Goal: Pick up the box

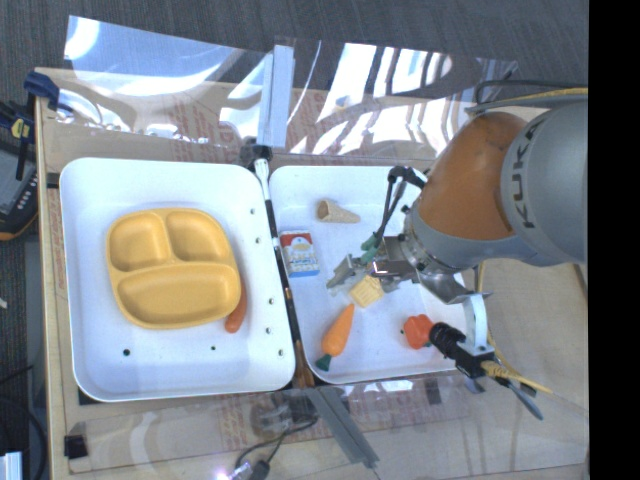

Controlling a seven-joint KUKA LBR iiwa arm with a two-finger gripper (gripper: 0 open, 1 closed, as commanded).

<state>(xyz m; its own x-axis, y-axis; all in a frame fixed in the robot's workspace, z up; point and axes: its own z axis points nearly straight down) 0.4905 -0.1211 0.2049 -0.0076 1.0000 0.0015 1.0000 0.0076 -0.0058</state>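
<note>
The box is a small flat carton with a red top and a blue-and-white label, lying at the left side of the right bin, close to the divider. My gripper hangs over the middle of that bin, a little to the right of the box and apart from it. Its fingers are spread, with nothing between them. A pale yellow cheese wedge lies just under the fingertips.
The right bin also holds an orange carrot, a cone-shaped piece near the back and a red-orange item at the front right. The left bin bears a yellow divided plate and a small sausage.
</note>
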